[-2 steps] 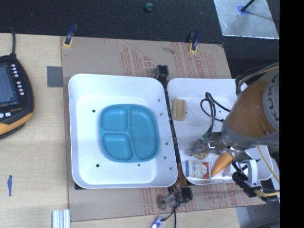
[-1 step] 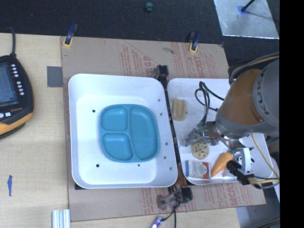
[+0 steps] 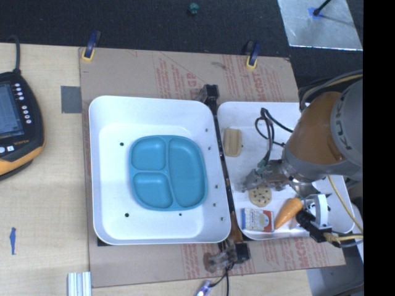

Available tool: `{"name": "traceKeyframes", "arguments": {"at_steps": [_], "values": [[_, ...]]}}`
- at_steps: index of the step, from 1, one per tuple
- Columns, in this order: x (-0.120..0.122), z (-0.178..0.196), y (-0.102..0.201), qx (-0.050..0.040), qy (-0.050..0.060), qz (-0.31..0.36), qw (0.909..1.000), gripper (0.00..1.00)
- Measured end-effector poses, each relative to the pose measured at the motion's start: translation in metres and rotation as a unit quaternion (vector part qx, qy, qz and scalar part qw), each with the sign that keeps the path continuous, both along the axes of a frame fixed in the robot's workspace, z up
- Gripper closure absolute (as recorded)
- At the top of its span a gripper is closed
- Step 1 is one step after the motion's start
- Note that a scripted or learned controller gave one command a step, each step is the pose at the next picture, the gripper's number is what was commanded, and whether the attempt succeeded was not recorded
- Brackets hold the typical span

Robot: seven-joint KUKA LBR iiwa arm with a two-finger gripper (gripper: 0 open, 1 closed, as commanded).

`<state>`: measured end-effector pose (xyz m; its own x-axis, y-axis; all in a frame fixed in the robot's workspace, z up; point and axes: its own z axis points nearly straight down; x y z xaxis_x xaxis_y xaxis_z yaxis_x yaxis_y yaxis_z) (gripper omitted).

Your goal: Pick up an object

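The right bin point(image 3: 247, 113) holds a tan bread slice point(image 3: 232, 142) near its left wall, a round chocolate-chip cookie point(image 3: 260, 195), a small white carton point(image 3: 257, 219) with red and blue print, and an orange carrot point(image 3: 288, 212). The arm reaches in from the right, and its gripper point(image 3: 264, 177) hangs low over the middle of this bin, just above the cookie. The carrot lies just right of the cookie, below the wrist. Nothing shows between the gripper's parts.
The left bin point(image 3: 102, 165) carries a blue divided plate point(image 3: 168, 171). A black and orange teach pendant point(image 3: 15, 125) lies at the far left of the bench. Black cables point(image 3: 266, 125) loop over the right bin's back part.
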<state>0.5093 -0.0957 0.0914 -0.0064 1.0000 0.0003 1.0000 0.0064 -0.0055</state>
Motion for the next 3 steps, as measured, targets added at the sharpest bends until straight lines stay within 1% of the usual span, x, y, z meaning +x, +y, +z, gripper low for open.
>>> {"name": "traceKeyframes", "arguments": {"at_steps": [1,2,3], "values": [[-0.007,0.000,0.002,0.0001,0.000,-0.001,1.0000,0.00],[-0.005,0.013,0.001,-0.0007,-0.002,0.001,1.0000,1.00],[-0.005,0.013,0.001,-0.0010,-0.002,0.001,1.0000,0.00]]}}
